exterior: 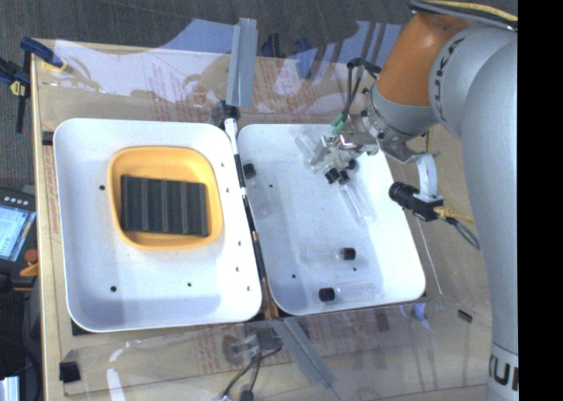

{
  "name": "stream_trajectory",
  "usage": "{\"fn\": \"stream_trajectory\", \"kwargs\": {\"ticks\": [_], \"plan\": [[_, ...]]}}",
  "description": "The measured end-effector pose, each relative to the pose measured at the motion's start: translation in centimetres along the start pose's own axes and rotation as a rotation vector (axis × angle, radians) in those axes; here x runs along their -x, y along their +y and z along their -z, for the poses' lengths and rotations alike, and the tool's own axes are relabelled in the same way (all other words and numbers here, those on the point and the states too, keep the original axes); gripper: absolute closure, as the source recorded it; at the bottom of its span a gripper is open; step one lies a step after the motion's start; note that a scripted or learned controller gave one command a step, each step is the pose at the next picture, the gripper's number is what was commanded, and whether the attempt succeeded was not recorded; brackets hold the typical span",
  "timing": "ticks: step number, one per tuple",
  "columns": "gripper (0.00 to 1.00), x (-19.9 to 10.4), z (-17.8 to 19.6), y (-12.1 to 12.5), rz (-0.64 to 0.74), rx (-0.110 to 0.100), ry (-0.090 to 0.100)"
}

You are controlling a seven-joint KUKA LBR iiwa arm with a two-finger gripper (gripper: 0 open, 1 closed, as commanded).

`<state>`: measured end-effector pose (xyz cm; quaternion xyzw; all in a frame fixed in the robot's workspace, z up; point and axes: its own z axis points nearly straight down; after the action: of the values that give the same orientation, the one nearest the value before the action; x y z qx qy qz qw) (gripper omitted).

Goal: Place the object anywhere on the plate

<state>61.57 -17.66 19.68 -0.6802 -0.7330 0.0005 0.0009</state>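
1. Two white bins: left bin (79, 215), right bin (290, 215), side by side.
2. One yellow plate (163, 164) in the left bin, a dark ribbed block (167, 206) resting on it.
3. Clear objects (352, 199) in the right bin — outlines faint, count unsure; small black caps show.
4. One gripper (339, 166) low over the right bin's far part — finger spread cannot be told, no object seen held.

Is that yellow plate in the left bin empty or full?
Not empty: the yellow plate holds a dark ribbed block in its middle.
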Motion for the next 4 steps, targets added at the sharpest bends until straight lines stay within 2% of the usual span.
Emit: {"fn": "stream_trajectory", "kwargs": {"ticks": [1,2,3,4], "plan": [[1.0,-3.6,1.1,-1.2,0.257,-0.002,0.001],[1.0,-10.3,5.3,-1.1,0.311,0.001,-0.001],[1.0,-11.8,3.2,0.6,0.56,-0.002,0.0],[1.0,-12.7,0.0,0.6,0.872,-0.002,0.0]]}}
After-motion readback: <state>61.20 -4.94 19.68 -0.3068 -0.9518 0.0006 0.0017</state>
